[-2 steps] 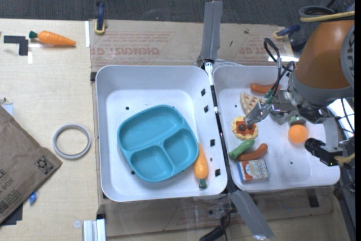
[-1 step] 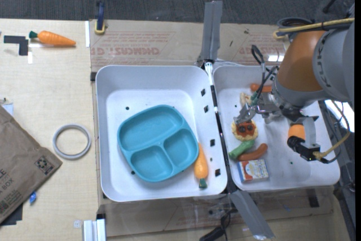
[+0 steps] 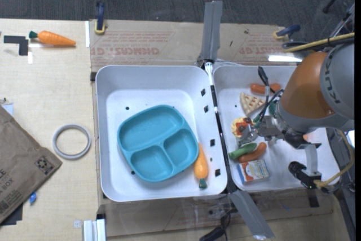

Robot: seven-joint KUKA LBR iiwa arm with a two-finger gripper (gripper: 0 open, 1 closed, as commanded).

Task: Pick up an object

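We see two white bins side by side on the bench. The left bin (image 3: 107, 121) holds a blue tray (image 3: 158, 143) with three compartments, and a toy carrot (image 3: 201, 163) lies just beside the tray's right edge, against the bin wall.

The right bin (image 3: 225, 121) holds a heap of small play-food items. Near the top lies a waffle slice (image 3: 251, 102), with a small sausage (image 3: 258, 88) above it. Lower down, a green pepper (image 3: 243, 150) and a red sausage (image 3: 254, 153) lie touching each other, and a small carton (image 3: 255, 170) sits just below them.

The arm (image 3: 307, 90) reaches in from the right and hangs low over the right bin. Its gripper (image 3: 248, 131) is down among the items, above the pepper and touching a small multicoloured piece (image 3: 241, 124), which is perhaps a toy fruit. The view there is cluttered, so we cannot tell how far it is open or if it has hold of anything.

Outside the bins, on the bench at the left, we see a second carrot (image 3: 53, 38), a tape ring (image 3: 71, 140) and a cardboard box (image 3: 20, 166).
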